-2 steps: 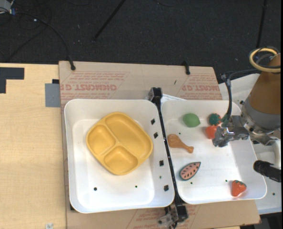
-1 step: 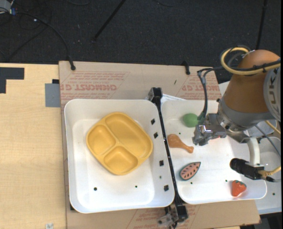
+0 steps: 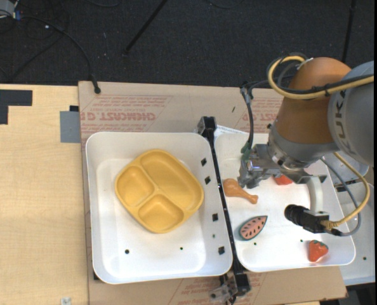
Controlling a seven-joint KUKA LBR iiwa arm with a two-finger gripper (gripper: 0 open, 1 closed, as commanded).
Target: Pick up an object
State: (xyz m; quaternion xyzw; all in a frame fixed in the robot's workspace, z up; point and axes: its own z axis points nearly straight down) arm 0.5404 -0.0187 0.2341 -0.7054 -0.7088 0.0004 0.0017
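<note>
Two white bins sit on the desk: the left bin [image 3: 106, 259] holds a yellow divided plate [image 3: 158, 190]. In the right bin [image 3: 274, 259], the gripper [image 3: 251, 174] hangs just above the orange drumstick toy [image 3: 239, 192]; I cannot tell how its jaws stand.

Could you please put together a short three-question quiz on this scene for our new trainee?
1. True or false: the yellow divided plate lies in the left bin.
2. Which toy lies nearest the gripper? A) the watermelon slice B) the chicken drumstick C) the strawberry
3. Fill in: the plate has ___ compartments.

Key
1. True.
2. B; the drumstick lies just below the gripper in the right bin, towards the divider.
3. Three.
</note>
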